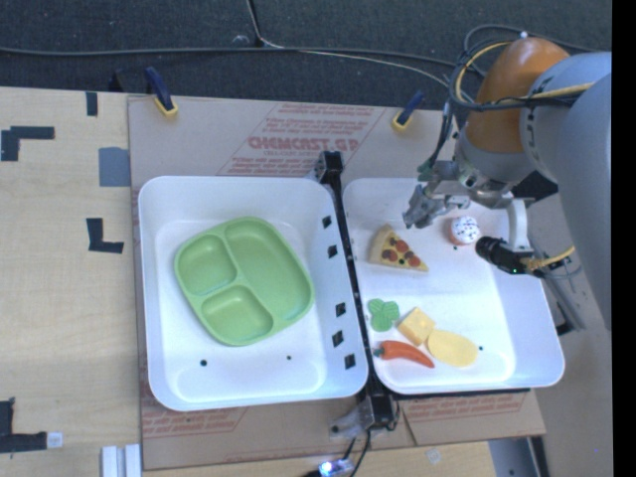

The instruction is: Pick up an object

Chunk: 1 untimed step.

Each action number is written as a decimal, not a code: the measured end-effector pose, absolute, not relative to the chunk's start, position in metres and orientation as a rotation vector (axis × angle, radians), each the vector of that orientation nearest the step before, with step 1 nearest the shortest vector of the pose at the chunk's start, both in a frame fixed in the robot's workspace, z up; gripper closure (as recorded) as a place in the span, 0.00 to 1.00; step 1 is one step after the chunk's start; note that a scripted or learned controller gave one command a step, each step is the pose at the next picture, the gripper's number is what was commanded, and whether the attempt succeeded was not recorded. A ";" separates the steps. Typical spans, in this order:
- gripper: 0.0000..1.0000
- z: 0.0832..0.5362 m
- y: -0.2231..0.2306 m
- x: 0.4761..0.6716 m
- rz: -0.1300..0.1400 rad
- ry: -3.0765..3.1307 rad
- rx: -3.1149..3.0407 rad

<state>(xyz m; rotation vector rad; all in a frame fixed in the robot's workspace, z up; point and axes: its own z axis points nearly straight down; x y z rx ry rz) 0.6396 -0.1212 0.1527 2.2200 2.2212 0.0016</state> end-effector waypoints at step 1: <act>1.00 0.212 -0.129 0.637 0.004 2.219 2.217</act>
